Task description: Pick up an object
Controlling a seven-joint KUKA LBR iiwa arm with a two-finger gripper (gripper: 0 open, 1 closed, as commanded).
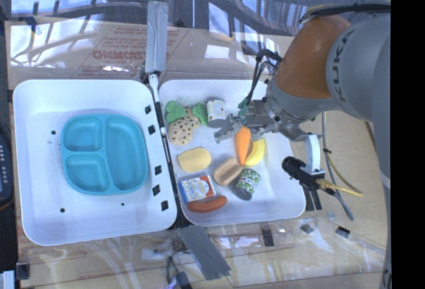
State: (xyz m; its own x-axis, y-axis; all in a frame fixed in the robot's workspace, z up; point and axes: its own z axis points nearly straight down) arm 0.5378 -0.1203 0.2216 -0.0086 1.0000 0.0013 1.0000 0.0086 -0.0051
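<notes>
My gripper hangs over the right bin, near its middle right. An orange carrot points down from it, with its top end between the fingers, so the gripper is shut on the carrot. A yellow piece lies right beside the carrot. The grey arm with its orange band comes in from the right and covers the bin's upper right corner.
The right bin also holds a cookie, green leafy pieces, a small white cup, a yellow lump, a bun, a green can, a small carton and a sausage. In the left bin lies a blue divided plate.
</notes>
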